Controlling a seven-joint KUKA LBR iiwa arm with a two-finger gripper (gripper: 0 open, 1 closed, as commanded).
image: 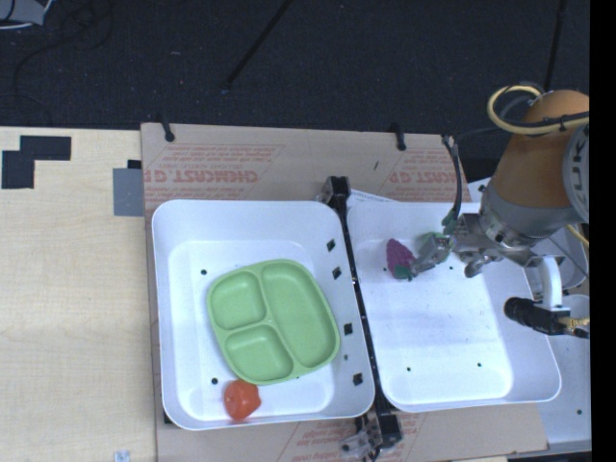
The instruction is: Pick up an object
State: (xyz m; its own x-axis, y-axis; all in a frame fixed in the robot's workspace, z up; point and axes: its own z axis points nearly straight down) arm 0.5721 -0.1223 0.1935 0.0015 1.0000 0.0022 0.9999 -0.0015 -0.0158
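Over the right-hand shallow white plastic bin (452,373), near its far-left part, the end effector (423,255) reaches in from the right at the end of the grey arm with the orange band (539,176); whether it is parted or closed, I cannot tell at this size and angle, and nothing is plainly seen in its grip. Just beside its tip, perhaps touching it, lies a small purple rounded object (398,254) with a bit of green at its lower end, resting on the bin floor. It looks light and possibly soft or smooth, so it may roll or slip; a hold across its narrower middle seems safest. In the left white bin (183,258) sit a light-green three-compartment plastic plate (274,320) and, near the front wall, a small orange-red lumpy object (241,399), well apart from the arm.
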